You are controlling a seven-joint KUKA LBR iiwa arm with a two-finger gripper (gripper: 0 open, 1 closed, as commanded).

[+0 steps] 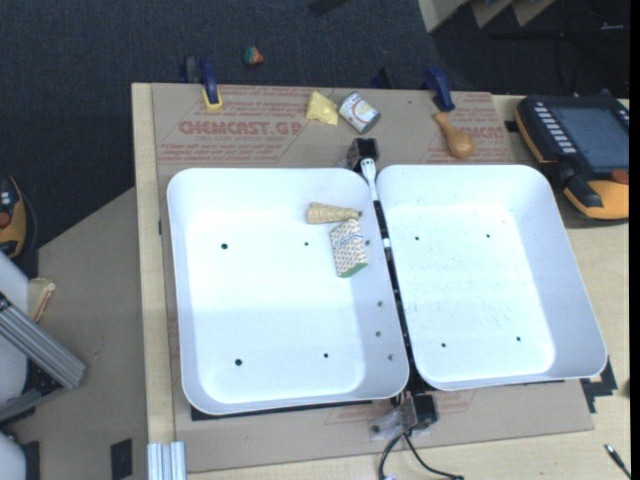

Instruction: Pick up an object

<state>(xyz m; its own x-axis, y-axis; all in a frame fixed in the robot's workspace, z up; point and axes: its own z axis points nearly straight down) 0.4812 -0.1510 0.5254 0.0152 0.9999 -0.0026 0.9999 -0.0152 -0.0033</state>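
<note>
Two small objects lie in the left bin (215, 328) near its upper right corner. One is a tan, cone-shaped piece (331, 213) lying on its side. Just below it rests a small green-and-white patterned packet (348, 247), tilted slightly. They sit close together, almost touching. The right bin (560, 298) stands beside the left one.
On the brown board behind the bins lie a yellow wedge (322, 109), a small white-and-grey block (359, 112) and an orange wooden-looking piece (455, 137). Blue clamps (209, 81) hold the board's far edge. A black pendant (583, 148) sits at right.
</note>
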